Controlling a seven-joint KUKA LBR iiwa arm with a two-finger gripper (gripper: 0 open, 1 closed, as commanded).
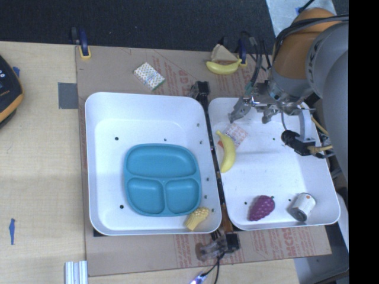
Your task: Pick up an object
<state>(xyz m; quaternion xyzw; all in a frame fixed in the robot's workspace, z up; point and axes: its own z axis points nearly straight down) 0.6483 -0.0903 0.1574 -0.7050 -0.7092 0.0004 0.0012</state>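
One gripper [253, 112] open over right bin [278, 164], nr banana [226, 151]

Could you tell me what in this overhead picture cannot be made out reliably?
- Gripper: its fingers are too small and cluttered by cables to read in the camera view.
- Packet in the right bin: its print is too small.
- Yellow device: cut off by the left edge.
- Banana outside the bins: what lies behind it is unclear.

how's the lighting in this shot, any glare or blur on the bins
Camera view: lighting is even; the left bin glares bright white along its wall, the blue tray casts a soft shadow; the banana looks sharp, the end effector slightly soft.
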